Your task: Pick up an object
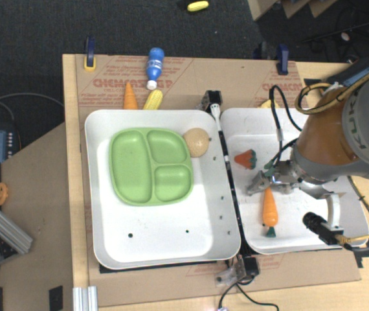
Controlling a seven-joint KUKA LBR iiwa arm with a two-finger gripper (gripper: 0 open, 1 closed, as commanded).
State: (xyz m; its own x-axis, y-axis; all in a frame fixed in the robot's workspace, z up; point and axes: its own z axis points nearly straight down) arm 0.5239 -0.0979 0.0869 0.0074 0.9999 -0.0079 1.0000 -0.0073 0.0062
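The jaws (262, 181) hover just above the toy carrot (270, 210) at twelve o'clock, apparently lining up a grasp; I cannot tell their state.

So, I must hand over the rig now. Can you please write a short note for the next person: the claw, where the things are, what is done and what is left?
Claw: low in the right bin, at the top end of the carrot. Whether it is open or shut cannot be told from this view.
Things: the carrot and a strawberry lie in the right bin. The left bin has a green divided plate and a tan ball beside it.
Done: nothing is seen lifted.
Left: grasp one object, probably the carrot, and raise it.
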